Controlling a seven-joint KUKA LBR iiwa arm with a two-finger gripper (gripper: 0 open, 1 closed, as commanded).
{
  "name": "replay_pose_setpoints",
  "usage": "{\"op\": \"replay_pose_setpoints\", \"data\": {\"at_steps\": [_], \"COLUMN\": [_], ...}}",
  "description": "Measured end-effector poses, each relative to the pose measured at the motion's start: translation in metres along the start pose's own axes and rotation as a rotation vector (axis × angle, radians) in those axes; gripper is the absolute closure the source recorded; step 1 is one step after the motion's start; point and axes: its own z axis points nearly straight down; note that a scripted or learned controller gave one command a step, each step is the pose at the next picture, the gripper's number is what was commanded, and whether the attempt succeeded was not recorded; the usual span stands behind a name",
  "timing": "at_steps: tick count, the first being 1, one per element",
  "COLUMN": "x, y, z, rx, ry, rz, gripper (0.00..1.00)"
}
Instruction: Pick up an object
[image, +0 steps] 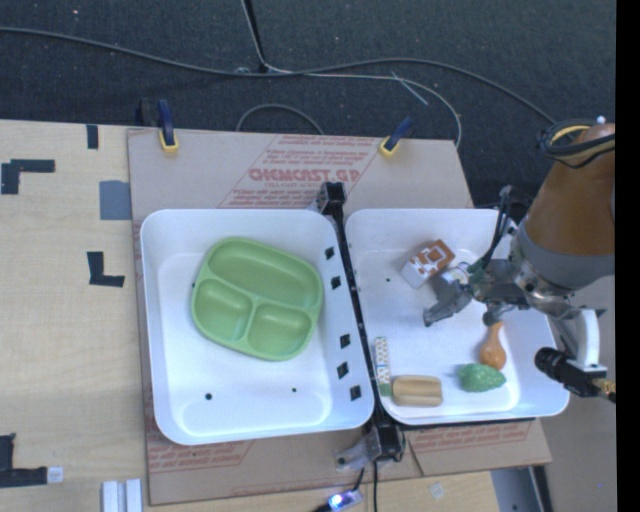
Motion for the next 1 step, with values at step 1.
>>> {"op": "replay_pose_setpoints", "data": {"at_steps": [1], "x": [0.0003], "y": [0.0024], "z": [-0.0054], "rx": [-0.011], "ry": [-0.002], "rz": [-0.003], "gripper": [0.0]}}
